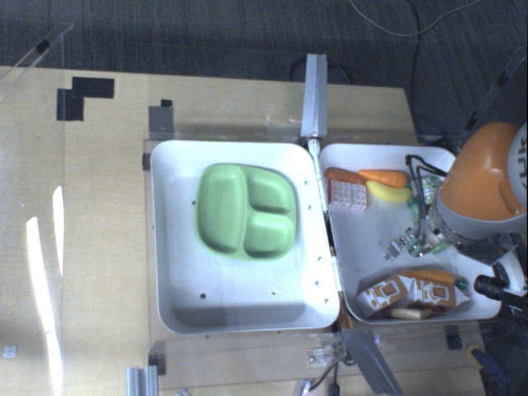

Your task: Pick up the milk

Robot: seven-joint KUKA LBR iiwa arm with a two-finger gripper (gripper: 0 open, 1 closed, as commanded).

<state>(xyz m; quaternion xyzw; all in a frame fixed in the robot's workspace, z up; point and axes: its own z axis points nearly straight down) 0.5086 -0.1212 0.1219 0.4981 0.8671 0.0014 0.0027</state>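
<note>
1 milk carton (412, 292) lies flat on its side in the lower part of the right bin (363, 250), at the lower right of the frame. It is a boxy pack printed in brown and white, with an orange strip along its upper edge. A pale tan stick-shaped piece (406, 312) lies against its lower edge.

Just above the carton in the frame is the hand (419, 239), a cluster of thin, shiny metal parts and dark cables over the bin's middle. Nothing shows in its grasp, and bare white floor lies between it and the carton. Whether it is wide or narrow cannot be told from this slant. Behind it the grey arm rises into a smooth, rounded orange band (481, 176) at the right edge.

Along the right bin's upper wall sit 4 small things close together: a reddish sausage shape (341, 174), a red and white checked packet (347, 193), an orange carrot (384, 176) and a yellow banana (388, 191).

The left bin (177, 246), shallow, white and round-cornered, holds a glossy light green plate (246, 211) moulded into 3 compartments. Both bins rest on a pale wood-grain tabletop (91, 246).
</note>
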